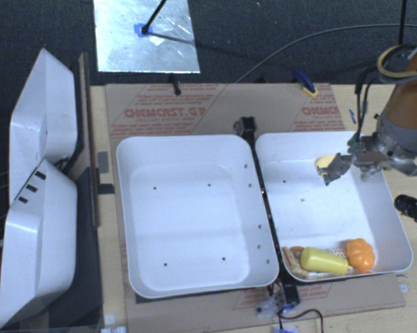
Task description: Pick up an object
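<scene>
While the arm reaches in from the right, its gripper [331, 171] hangs over the right bin [314, 223], touching a pale yellow object [324, 163]; whether it pinches it, I cannot tell; a yellow bottle [325, 260] and an orange toy [360, 254] lie along the near wall.

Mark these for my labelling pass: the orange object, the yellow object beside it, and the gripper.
orange object [360, 254], camera view, on its rounded top.
yellow object [324, 260], camera view, on the middle of its long body.
gripper [331, 172], camera view, at its tip over the right bin.
</scene>
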Tool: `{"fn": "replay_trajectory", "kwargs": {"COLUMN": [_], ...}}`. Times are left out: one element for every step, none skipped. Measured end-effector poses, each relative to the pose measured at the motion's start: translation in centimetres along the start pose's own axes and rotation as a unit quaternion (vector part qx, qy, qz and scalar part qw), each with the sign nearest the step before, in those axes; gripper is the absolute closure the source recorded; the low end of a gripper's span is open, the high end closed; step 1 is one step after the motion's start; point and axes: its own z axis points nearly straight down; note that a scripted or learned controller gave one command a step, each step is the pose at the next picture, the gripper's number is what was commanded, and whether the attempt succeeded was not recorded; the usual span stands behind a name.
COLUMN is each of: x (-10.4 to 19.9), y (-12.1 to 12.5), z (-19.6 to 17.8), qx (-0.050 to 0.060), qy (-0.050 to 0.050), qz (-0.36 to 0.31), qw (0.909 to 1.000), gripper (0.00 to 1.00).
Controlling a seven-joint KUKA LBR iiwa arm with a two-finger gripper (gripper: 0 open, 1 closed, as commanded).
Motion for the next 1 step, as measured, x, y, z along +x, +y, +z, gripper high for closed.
{"fn": "replay_trajectory", "kwargs": {"x": [4.65], "y": [-2.25], "z": [15.37], "qx": [0.003], "qy": [0.001], "qz": [-0.003], "qw": [1.0], "gripper": [0.0]}}
